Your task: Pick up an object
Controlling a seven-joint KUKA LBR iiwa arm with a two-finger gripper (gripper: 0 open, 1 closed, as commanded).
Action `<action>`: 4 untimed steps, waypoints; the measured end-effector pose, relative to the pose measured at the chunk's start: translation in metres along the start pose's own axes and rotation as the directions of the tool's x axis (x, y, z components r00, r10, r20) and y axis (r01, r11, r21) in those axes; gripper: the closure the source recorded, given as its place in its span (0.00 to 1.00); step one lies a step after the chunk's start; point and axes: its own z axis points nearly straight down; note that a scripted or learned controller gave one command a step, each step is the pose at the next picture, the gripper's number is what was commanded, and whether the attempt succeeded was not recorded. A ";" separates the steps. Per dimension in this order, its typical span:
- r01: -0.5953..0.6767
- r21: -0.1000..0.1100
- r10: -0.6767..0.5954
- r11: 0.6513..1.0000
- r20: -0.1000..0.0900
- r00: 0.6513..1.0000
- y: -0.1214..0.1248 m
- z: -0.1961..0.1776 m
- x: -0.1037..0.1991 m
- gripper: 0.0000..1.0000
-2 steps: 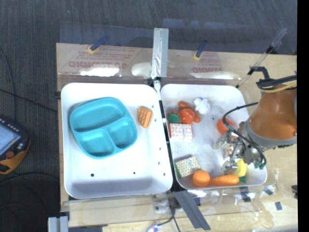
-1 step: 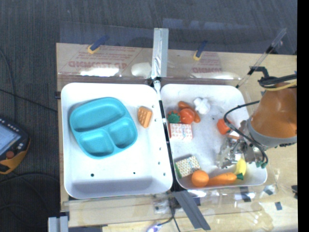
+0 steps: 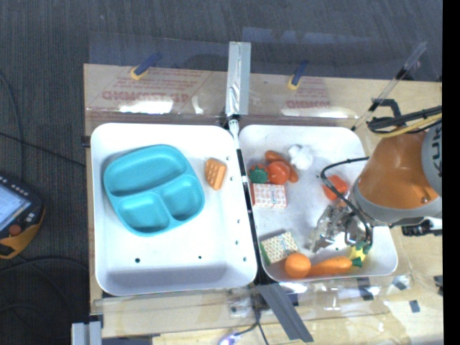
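Bright, even overhead light whitens both bins (image 3: 172, 279), glare streaks the clear sheet (image 3: 172, 92) at upper centre, and detail is soft throughout.

tray (image 3: 152, 187) in left bin (image 3: 172, 264); carrot (image 3: 332, 267) in right bin (image 3: 374, 261).

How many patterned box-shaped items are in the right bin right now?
2. One patterned box lies near the divider below the red toys; the other sits at the front, left of the orange ball. The arm may hide more.

One fixed overhead camera looks down slantwise on both white bins (image 3: 108, 264).
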 end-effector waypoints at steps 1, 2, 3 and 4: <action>-0.029 -0.004 0.029 1.000 0.000 1.000 0.044 0.001 -0.067 1.00; 0.213 -0.005 -0.213 0.977 -0.014 0.977 -0.005 -0.050 -0.098 1.00; -0.183 -0.005 0.183 0.983 -0.009 0.983 -0.015 0.004 -0.130 1.00; -0.649 -0.007 0.649 0.761 -0.009 0.761 -0.032 0.002 -0.075 1.00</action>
